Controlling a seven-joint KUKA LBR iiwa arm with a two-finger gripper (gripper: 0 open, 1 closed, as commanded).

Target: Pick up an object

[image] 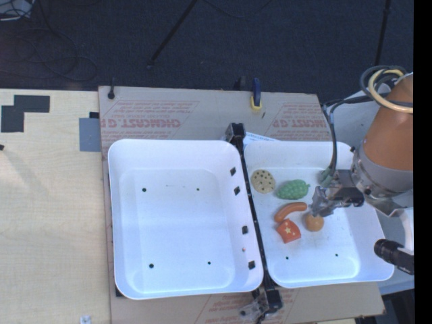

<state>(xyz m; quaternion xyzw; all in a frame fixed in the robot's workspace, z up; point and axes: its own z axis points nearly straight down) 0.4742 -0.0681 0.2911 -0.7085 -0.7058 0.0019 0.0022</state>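
While claw hovers low in the right bin, approach step in hand, no grasp made.

surface: pale wood bench, cardboard sheet under both bins.

arm: grey with orange band, reaching in from the right, wrist bent down over the right bin.

left bin: shallow, white, touching the right bin along a black clipped seam.

right bin: shallow, white, carrying all five small things, clustered in its left half.

claw: low over the right bin, tip just above and beside the orange ball; too dark and blurred to judge, cannot tell finger spread; nothing seen held.

green lump: bumpy, just left of the claw, near the cookie.

sausage: orange-red, lying slantwise between green lump and red piece.

red piece: small, yellow mark on top, just below the sausage.

cookie: round, tan, dotted, nearest the seam.

orange ball: small, round, closest to the claw, likely target; touching or not, cannot tell.

step: pre-grasp, lining up over a target.

next move: centre on the ball, drop to the bin floor, close, lift straight up; sausage close by, risk of nudging it or of the ball rolling away.
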